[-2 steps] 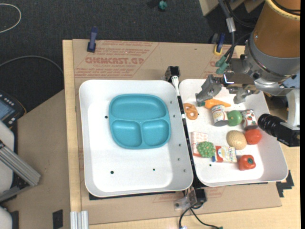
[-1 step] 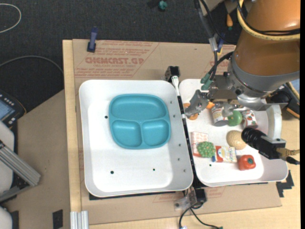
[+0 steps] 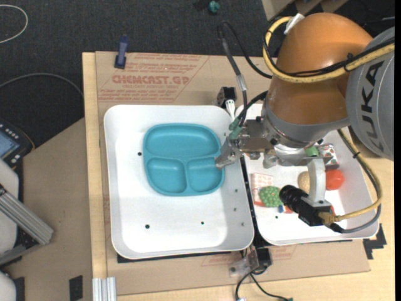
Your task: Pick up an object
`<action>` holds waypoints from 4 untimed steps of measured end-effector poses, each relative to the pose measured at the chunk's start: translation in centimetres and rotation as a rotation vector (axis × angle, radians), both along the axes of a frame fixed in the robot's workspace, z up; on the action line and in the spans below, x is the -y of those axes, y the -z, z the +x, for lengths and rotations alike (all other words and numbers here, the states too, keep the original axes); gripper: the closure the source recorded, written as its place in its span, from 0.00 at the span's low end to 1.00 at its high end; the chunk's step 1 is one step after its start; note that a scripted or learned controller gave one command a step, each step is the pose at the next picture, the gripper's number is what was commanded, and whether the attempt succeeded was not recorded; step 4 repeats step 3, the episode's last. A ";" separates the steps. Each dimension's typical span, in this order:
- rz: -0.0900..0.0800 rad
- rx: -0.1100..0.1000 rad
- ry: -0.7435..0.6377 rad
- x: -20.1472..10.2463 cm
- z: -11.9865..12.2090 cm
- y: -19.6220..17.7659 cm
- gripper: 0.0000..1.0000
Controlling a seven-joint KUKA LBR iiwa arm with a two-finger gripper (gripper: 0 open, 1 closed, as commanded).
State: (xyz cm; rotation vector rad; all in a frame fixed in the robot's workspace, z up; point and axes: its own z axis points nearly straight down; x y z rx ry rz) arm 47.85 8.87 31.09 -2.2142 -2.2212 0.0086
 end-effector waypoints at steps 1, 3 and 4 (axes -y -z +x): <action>0.005 0.029 0.001 -0.4 0.2 -20.3 1.00; 0.000 0.004 0.005 1.9 3.7 -5.0 1.00; 0.000 0.004 0.005 1.9 3.7 -5.0 1.00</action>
